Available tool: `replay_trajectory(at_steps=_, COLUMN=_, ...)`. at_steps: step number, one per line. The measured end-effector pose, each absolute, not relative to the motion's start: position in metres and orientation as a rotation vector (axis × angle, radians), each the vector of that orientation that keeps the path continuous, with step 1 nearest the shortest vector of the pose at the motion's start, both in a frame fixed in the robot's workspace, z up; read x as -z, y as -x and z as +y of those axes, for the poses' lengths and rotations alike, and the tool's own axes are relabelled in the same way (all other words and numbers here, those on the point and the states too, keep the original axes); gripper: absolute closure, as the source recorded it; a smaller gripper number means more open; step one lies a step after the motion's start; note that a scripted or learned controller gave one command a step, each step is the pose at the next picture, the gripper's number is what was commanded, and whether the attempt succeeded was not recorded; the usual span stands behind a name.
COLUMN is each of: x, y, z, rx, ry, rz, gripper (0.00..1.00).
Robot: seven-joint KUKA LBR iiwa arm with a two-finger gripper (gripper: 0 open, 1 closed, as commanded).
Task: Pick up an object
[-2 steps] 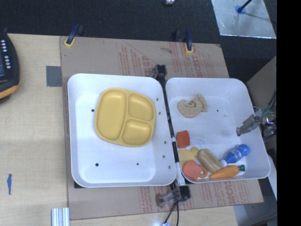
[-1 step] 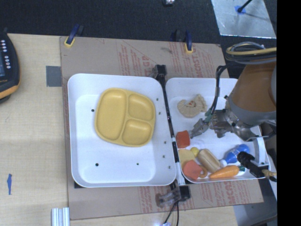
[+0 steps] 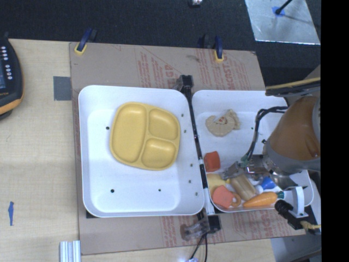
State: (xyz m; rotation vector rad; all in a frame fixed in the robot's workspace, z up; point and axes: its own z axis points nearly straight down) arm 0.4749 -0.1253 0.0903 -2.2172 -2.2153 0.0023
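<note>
My gripper (image 3: 238,171) hangs low over the front of the right bin (image 3: 245,100), reaching in from the right under the orange-banded wrist (image 3: 294,132). It sits just above a cluster of toy food: a tan roll (image 3: 245,188), a yellow piece (image 3: 214,180), a pinkish-red round piece (image 3: 223,198), an orange carrot (image 3: 260,201) and a small blue item (image 3: 268,185). A red cube (image 3: 211,160) lies to the gripper's left. A tan cookie-shaped piece (image 3: 222,123) rests alone toward the back of the bin. Nothing is visibly held.
The left bin (image 3: 92,146) holds a yellow divided plate (image 3: 145,135). A black divider strip (image 3: 193,141) runs between the bins. Blue and yellow clamps pin the cardboard at the back edge. A control pendant (image 3: 8,72) lies at the far left.
</note>
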Motion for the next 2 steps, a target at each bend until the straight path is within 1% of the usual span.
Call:
replay_trajectory(at_steps=1, x=-0.103, y=-0.475, z=-0.125, rx=-0.005, ry=2.212, rz=-2.226, gripper=1.00)
replay_trajectory(at_steps=2, x=-0.180, y=-0.477, z=-0.131, rx=0.002, ry=2.219, rz=-2.227, gripper=1.00)
